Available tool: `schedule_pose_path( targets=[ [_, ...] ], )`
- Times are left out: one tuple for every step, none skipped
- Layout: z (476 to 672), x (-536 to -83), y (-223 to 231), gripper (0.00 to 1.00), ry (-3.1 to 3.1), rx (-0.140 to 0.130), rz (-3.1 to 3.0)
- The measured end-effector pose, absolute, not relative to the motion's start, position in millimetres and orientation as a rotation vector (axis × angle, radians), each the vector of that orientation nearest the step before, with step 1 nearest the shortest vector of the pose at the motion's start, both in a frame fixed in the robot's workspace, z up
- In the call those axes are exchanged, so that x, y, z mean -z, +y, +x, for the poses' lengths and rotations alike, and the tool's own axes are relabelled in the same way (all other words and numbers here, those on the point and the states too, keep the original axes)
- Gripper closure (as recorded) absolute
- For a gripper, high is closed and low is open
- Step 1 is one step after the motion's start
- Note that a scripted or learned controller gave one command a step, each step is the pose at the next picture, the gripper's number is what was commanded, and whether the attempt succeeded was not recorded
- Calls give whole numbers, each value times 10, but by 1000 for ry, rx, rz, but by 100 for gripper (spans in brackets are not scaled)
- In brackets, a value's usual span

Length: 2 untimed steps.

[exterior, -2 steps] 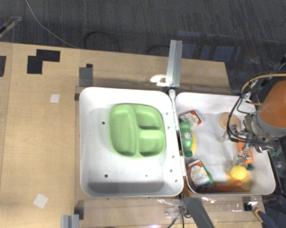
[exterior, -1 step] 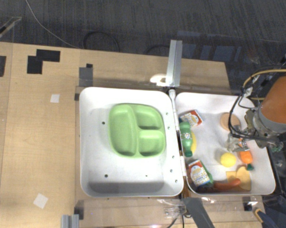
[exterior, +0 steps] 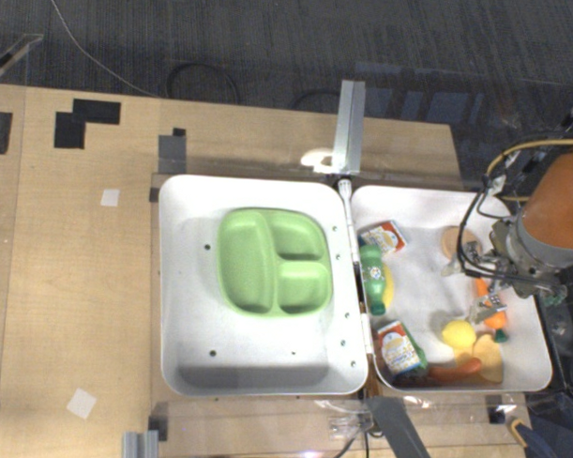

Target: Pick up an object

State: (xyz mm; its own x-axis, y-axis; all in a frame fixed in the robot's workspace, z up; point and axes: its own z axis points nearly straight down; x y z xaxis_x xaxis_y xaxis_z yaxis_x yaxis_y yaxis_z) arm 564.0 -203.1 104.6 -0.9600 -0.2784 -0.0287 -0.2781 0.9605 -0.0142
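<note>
The gripper (exterior: 491,298) hangs low over the right bin (exterior: 426,275), near that bin's right wall, under the grey wrist and the orange band of the arm (exterior: 554,219), which comes in from the right edge with dark cables looping around it. Whether the gripper is open or closed cannot be told from here, since its lower end is small and partly lost among the cables and the things below it. Just beneath and beside it lies a small orange object (exterior: 496,322), and it is not clear if the two touch. A little further down sit a yellow lemon-like piece (exterior: 458,334) and a paler yellow piece (exterior: 487,351), close together, with a dark red-brown long item (exterior: 450,370) lying along the bin's near wall. To their left is a packet with a red and white label (exterior: 399,347). Along the bin's left wall a green and yellow item (exterior: 373,281) lies lengthwise, and another small packet (exterior: 384,237) rests above it. A tan round object (exterior: 449,242) sits towards the far side, left of the arm. The left bin (exterior: 186,295) holds a light green divided tray (exterior: 272,260) near its middle. Both bins rest side by side on the wooden table (exterior: 69,281)
</note>
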Motion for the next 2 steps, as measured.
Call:
schedule_pose_path(
  targets=[
    [5482, -900, -2058, 0, 3116, 7, -254],
    [5540, -1052, -2042, 100, 3098, 15, -266]
  ],
)
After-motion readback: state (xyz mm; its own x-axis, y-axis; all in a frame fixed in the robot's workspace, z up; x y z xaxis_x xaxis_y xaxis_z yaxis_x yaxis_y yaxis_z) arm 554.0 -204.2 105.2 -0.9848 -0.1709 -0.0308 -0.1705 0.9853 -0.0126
